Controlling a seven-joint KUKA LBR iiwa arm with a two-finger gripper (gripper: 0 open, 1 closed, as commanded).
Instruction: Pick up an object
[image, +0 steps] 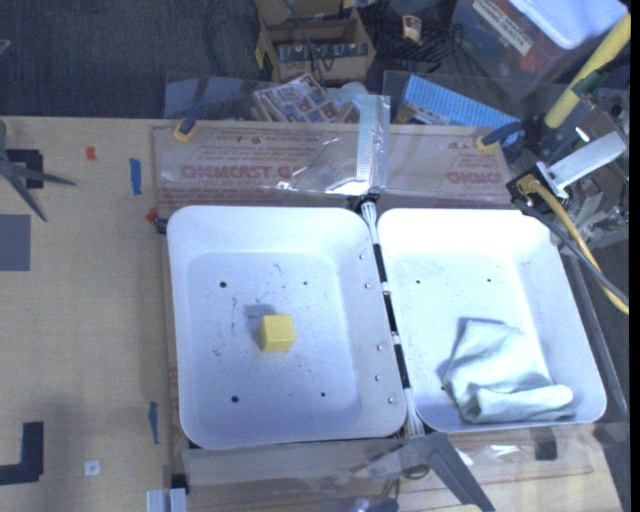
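Leftward bin holds block; right bin, cloth.

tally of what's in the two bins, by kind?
Small yellow cube-shaped block, in the left white bin: 1
Crumpled white cloth, in the right white bin: 1
Total: 2
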